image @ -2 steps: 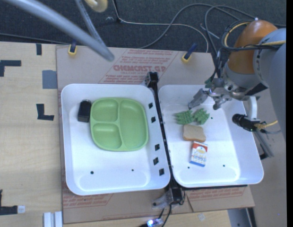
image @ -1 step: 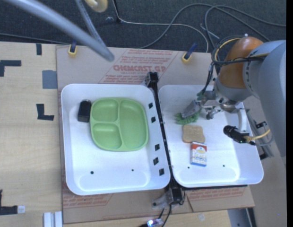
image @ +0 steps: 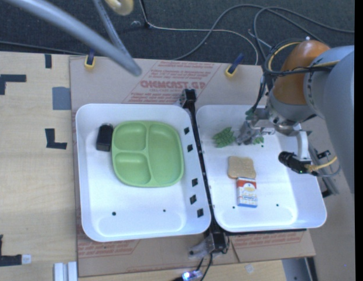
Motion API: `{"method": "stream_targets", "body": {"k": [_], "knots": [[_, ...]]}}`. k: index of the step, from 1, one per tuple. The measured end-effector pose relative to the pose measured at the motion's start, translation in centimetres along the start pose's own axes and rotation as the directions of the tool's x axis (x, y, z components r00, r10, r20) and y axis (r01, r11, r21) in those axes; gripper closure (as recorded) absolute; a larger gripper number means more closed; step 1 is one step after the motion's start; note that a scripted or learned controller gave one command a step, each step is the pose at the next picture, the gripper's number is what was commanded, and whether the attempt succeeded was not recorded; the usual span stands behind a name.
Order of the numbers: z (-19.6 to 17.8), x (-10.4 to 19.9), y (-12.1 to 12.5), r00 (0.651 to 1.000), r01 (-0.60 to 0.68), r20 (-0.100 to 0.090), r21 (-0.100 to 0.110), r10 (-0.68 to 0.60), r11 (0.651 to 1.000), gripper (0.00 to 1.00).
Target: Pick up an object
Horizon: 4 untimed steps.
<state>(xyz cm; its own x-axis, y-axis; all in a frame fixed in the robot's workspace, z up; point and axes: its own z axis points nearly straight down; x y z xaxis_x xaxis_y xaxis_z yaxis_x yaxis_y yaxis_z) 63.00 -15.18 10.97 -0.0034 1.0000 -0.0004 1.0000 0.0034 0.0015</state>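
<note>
**Claw lowered over a green leafy item in the right-hand bin**

The grey arm with its orange band reaches in from the right, its claw [image: 250, 132] low in the far part of the right white bin [image: 304, 215]. Whether the claw is open or closed cannot be told (the wrist hides it). A small green leafy toy vegetable [image: 225, 137] lies just beside the claw, toward the divider, its long axis roughly across the bin. Nearer the camera lie a tan slice of toast [image: 242, 167] and a small red-and-white carton [image: 247, 192]. The left white bin [image: 140, 221] bears a green sectioned plastic plate [image: 148, 154] and a small black block [image: 104, 137]. The vegetable is judged the likeliest target.
</note>
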Motion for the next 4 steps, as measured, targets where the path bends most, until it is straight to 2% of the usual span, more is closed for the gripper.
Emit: {"method": "stream_targets", "body": {"k": [2,3,4], "knots": [[-9.1,0.2,1.3,1.000,-0.001,0.000,-0.003,0.001,1.000,1.00],[-15.1,-0.6,1.7,1.000,-0.001,0.001,-0.004,0.001,1.000,1.00],[-14.8,4.8,0.0,1.000,0.001,-0.001,0.003,-0.001,1.000,1.00]]}}
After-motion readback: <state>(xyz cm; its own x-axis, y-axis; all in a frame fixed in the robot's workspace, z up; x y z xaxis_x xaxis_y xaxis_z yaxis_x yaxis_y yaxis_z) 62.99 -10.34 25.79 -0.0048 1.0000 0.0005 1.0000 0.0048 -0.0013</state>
